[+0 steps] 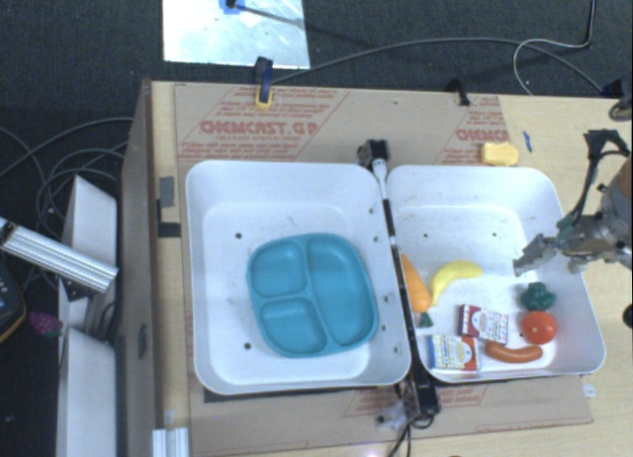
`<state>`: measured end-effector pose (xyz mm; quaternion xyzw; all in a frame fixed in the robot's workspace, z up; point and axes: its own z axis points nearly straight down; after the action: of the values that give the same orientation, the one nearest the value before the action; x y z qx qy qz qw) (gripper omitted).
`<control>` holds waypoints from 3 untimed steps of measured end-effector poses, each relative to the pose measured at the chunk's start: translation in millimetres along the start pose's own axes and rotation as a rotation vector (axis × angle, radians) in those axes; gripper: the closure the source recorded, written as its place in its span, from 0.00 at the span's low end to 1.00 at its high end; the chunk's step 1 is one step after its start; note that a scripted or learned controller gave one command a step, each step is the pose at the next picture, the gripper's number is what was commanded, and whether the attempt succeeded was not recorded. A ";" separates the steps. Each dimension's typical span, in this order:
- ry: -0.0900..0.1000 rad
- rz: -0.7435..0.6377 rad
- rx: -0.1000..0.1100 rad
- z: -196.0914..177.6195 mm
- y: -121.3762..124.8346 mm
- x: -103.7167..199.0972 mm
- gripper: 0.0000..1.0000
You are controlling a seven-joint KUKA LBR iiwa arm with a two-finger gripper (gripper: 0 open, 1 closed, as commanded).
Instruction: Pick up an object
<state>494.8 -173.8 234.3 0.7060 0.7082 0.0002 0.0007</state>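
The candidate objects, a banana (455, 276), a tomato (538, 327) and a green item (538, 296), lay at the right bin's (465, 188) five o'clock. The gripper (534, 254) hovered near the green item's twelve o'clock; whether it was apart or together could not be told. A vertical, centred descent is advised. The surface (326, 114) read "CHEMCAST GP".

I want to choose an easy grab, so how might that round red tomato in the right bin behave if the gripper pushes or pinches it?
The round red tomato looks smooth and ball-shaped, so it may roll or slip from a pinch. The orange-red sausage and dark green piece beside it might stop it rolling far.
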 end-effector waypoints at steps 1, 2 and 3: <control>0.002 -0.001 0.003 79.6 12.5 33.9 0.00; 0.000 0.001 -0.001 149.9 -6.6 75.2 0.00; 0.001 0.000 -0.003 139.2 -5.4 75.5 1.00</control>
<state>489.3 -98.3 95.1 0.7061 0.7082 0.0019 0.0014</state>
